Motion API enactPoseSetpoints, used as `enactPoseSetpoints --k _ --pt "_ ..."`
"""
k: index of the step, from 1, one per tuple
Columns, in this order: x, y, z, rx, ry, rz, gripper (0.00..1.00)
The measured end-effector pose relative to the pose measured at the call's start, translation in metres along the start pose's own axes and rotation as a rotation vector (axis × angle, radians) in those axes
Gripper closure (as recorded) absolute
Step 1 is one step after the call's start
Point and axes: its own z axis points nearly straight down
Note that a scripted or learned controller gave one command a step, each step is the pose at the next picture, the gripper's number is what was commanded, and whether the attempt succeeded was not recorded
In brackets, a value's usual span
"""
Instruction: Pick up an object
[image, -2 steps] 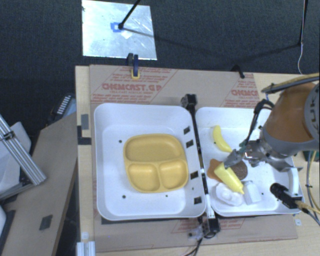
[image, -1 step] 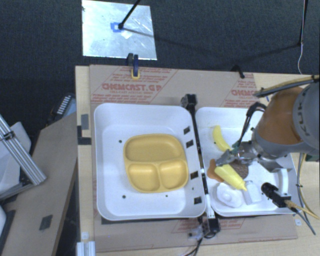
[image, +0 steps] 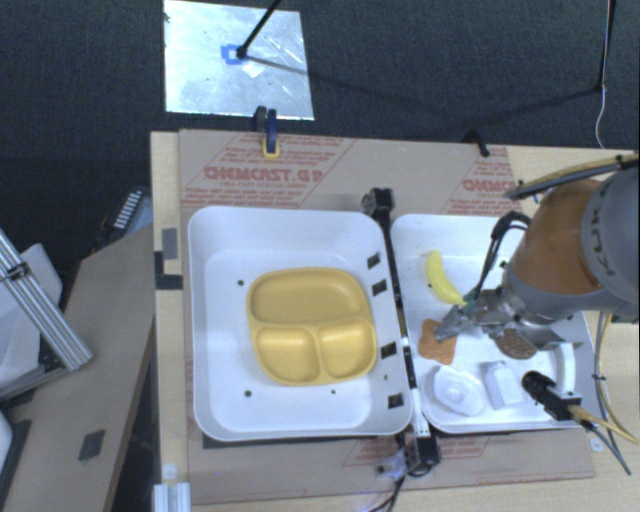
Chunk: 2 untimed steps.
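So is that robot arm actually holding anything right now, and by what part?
It cannot be told. The gripper sits low over the orange-brown piece in the right bin, right beside the banana, but no object visibly sits between its fingertips.

Yellow divided tray (image: 305, 325) in left bin (image: 215, 300) — foil sheet (image: 238, 60) beyond bench.

Red printing on the brown protective sheet under the bins.
The sheet (image: 330, 165) covering the surface reads "CHEMCAST" in red block letters above the left bin, followed by characters like "GP"; a second, tilted print near the right bin is partly hidden and unreadable.
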Motion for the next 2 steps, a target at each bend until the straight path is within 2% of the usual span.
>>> enactPoseSetpoints --k 1,2 --pt "0.000 0.001 -0.010 -0.001 0.000 0.000 1.00" --pt "0.001 0.011 -0.070 -0.004 -0.001 -0.003 1.00"
